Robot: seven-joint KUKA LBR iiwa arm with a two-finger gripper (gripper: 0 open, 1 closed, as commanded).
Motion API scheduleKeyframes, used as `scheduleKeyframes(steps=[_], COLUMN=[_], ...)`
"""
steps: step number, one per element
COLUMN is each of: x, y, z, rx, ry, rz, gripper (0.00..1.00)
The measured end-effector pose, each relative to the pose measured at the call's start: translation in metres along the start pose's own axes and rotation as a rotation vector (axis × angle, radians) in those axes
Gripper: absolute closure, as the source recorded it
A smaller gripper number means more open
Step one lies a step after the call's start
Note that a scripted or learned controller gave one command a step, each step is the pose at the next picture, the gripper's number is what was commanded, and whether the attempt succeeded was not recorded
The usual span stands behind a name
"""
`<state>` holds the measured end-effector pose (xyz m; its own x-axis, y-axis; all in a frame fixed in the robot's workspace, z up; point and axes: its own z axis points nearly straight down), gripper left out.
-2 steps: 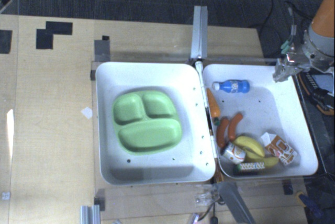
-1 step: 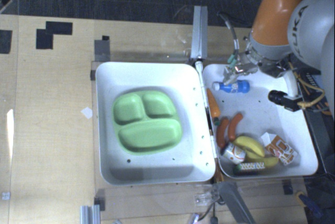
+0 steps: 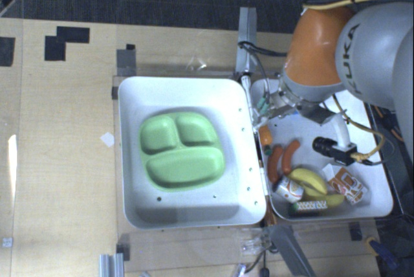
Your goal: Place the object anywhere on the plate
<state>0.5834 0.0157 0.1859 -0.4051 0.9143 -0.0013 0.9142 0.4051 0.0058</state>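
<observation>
Near edge of right bin (image 3: 383, 203): a dark flat bar (image 3: 309, 206) lies along the front wall, with a small orange-and-white can (image 3: 288, 189) just behind its left end. Banana (image 3: 311, 181) is next back, touching the can; a red-and-white patterned carton (image 3: 350, 184) sits to its right. Mid-bin, two red sausage-shaped pieces lie side by side at a slant, the left one (image 3: 275, 163) close to the dividing wall and the right one (image 3: 292, 151) beside it. A small orange piece (image 3: 264, 136) lies beyond them, against that wall. Which of these is the object to move cannot be told; all lie in the right bin, apart from the plate. Left bin (image 3: 131, 159) holds the green plate (image 3: 184, 149), flat and centred, large compartment on the near side, two small ones on the far side. Both bins sit on the pale bench (image 3: 58, 159). Far left corner of right bin: gripper (image 3: 266, 110) hangs low by the dividing wall, just past the orange piece. Whether the claw is wide or narrow cannot be told, and nothing is seen held in it. Above it is the orange band (image 3: 317, 43), then the grey arm (image 3: 381, 49) running off to the right.
</observation>
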Motion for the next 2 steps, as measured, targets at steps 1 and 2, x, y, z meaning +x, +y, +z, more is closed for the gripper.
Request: scheduleKeyframes(steps=[1,2], x=[0.043,0.174], y=[0.023,0.012], z=[-0.020,0.023], rx=[0.000,0.003], ry=[0.000,0.002], rz=[-0.258,0.009], gripper=[1.00,1.00])
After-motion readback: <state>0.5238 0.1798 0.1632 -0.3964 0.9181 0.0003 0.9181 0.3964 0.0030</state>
